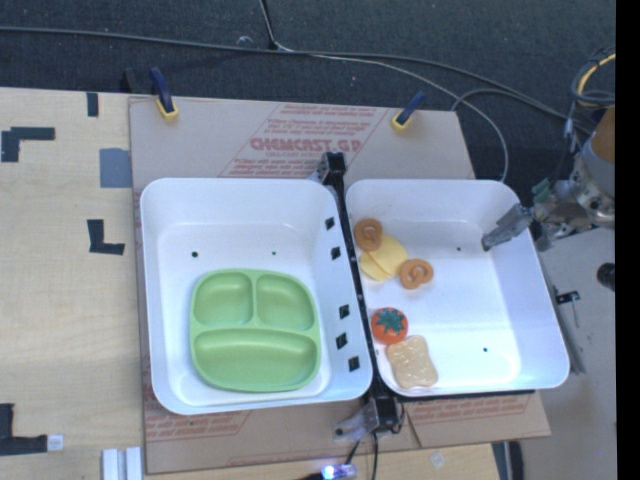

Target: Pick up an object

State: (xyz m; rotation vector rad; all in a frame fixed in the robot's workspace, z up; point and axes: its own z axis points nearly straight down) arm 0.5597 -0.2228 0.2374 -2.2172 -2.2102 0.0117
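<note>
Worktop [60,268] carries two white bins; left bin [165,213] holds a green tray [255,330]. Right bin [480,298] holds the candidates, all lying loose by its left wall: yellow piece [385,260], cracker [412,362], tomato [390,324], two pretzels [416,273]. We judge nothing picked yet. Gripper [505,230] at bin's right rim, jaws' state we cannot tell

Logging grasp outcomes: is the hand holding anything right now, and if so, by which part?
Nothing is held. The grey two-finger hand hangs over the right white plastic bin's upper right rim, apart from the toy foods along that bin's left side.
</note>
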